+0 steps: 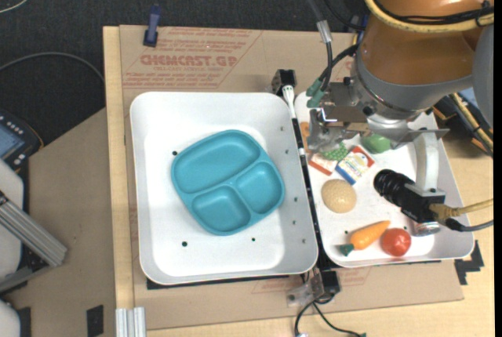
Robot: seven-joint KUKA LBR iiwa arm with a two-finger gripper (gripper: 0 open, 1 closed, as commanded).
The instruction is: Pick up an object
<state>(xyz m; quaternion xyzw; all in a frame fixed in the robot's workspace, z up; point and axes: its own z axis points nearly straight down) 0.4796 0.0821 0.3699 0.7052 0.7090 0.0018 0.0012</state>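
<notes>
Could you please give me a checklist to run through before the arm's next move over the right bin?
1. Gripper above the right bin: ok.
2. Anything held already: cannot tell.
3. Clear targets: ok; toy carrot, toy tomato and beige ball lie uncovered.
4. Small packets near the gripper are crowded together, so a clean grasp is probably hard: not ok.
5. Blue divided plate in the left bin, away from the arm: ok.

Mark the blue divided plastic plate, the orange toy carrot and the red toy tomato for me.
Blue divided plastic plate (227,182), camera view, centre divider.
Orange toy carrot (369,234), camera view, mid body.
Red toy tomato (396,242), camera view, centre.
</notes>
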